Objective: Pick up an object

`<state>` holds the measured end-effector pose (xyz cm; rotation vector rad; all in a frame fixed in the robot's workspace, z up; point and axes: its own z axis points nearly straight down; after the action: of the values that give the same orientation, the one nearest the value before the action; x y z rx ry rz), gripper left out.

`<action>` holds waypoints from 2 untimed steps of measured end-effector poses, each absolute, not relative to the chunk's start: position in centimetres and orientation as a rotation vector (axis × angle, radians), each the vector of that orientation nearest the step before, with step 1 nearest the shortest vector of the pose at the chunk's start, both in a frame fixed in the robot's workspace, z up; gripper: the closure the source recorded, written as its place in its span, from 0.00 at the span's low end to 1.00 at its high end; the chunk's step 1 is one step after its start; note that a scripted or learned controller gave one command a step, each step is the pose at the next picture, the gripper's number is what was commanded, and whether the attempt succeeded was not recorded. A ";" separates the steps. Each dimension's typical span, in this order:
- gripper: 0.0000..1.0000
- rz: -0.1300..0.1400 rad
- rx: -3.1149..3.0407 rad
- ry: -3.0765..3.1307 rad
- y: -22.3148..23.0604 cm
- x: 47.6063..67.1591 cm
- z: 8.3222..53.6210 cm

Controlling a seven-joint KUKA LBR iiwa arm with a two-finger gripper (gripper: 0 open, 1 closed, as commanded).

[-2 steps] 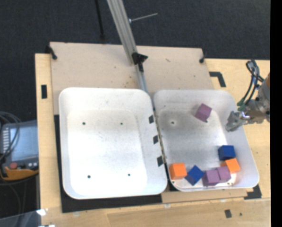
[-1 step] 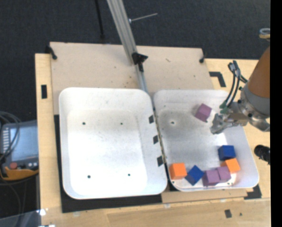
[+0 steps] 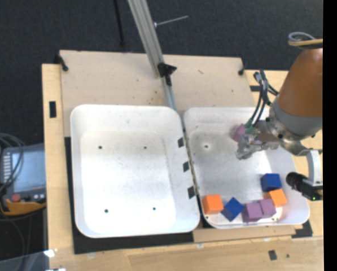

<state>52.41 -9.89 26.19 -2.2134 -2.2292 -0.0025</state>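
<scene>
1. Pale wooden bench [image 3: 128, 66], rectangular, carrying both bins; dark carpet around it.
2. Left shallow white plastic bin [image 3: 81, 123], rounded corners, a few dark specks on its floor.
3. Right shallow white plastic bin [image 3: 213, 120], touching the left bin along its side; blocks gathered along its near edge.
4. Grey robot arm with an orange band [image 3: 303, 89], reaching in from the right over the right bin.
5. Slanted grey aluminium rail [image 3: 148, 33], rising from between the bins toward the top of the view.
6. Grey handheld control pendant with a screen [image 3: 21, 171], left of the bench, cables beside it.
7. Two-finger metal gripper [image 3: 245, 148], low over the middle of the right bin. How far its jaws stand apart cannot be told. A small pinkish-purple object [image 3: 238, 132] sits just beside it; whether that is gripped cannot be told.
8. Two purple cubes [image 3: 258, 209], touching, at the bin's near edge.
9. Orange cube [image 3: 213, 203], near-left part of the right bin.
10. Blue cube [image 3: 232, 208], tilted, between the orange cube and the purple pair.
11. Second blue cube [image 3: 271, 182], further right.
12. Second orange cube [image 3: 278, 197], just below the second blue cube.
</scene>
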 end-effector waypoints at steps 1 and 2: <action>1.00 -0.002 -2.210 -2.229 -4.1 52.1 26.7; 1.00 0.000 -2.211 -2.228 1.8 51.3 26.6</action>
<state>51.33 1.77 26.61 -2.2107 -2.2279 -0.0004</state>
